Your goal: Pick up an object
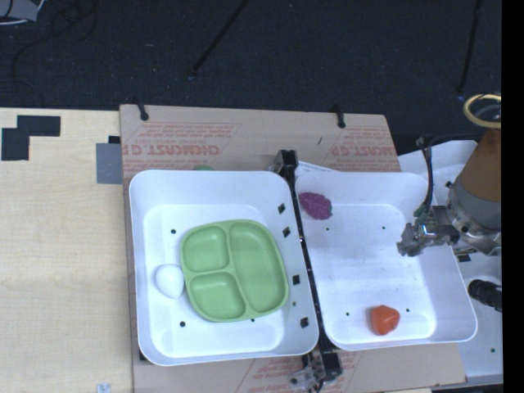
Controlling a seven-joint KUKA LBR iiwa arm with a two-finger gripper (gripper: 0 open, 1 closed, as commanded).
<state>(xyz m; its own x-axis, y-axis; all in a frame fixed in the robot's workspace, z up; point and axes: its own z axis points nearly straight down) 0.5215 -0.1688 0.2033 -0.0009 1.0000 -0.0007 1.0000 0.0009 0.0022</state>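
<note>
End effector (412, 244) seen over the right bin (446, 322), near its right wall; how far open cannot be told, view too blurred there, nothing visibly held. Orange object (383, 319) lies below-left of it, purple object (316, 205) up-left. Further left, left bin (155, 334) carries green divided plate (234, 270) and white egg-like ball (169, 281). Pale wood bench (57, 260), dark floor behind.

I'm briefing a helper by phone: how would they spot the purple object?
Look at the right-hand white bin. The purple object lies in its far left corner, close to the divider between the bins. It is a small, bumpy, dull purple lump, unlike the smooth orange-red object near the front.
</note>
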